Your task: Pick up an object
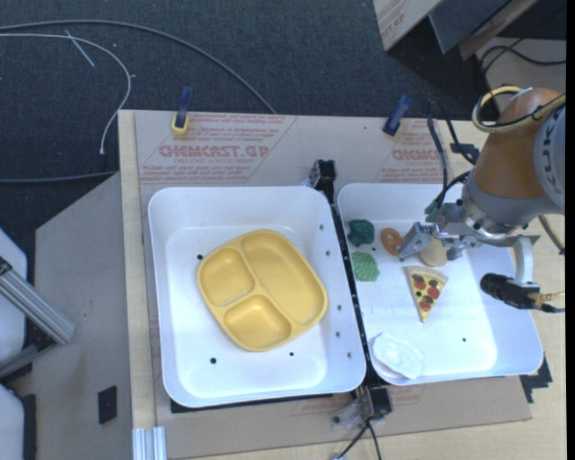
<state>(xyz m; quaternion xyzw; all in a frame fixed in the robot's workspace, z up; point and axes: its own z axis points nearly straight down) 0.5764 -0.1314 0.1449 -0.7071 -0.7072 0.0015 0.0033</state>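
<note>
Can't tell how the gripper (429, 244) is set; pizza slice (425, 292) just below, brown piece (392, 239) beside.

Two white bins sit side by side on a cardboard sheet (225, 148) printed with red lettering. A blue clamp (183, 110) grips its far edge on the left, another (396, 115) on the right. Cables (108, 81) loop across the dark floor (269, 45) beyond, and a cardboard box (404, 20) stands at the top.

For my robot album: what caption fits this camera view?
Robot pincer hovers over toy food in the right bin, near a pizza slice; yellow tray waits left.
</note>
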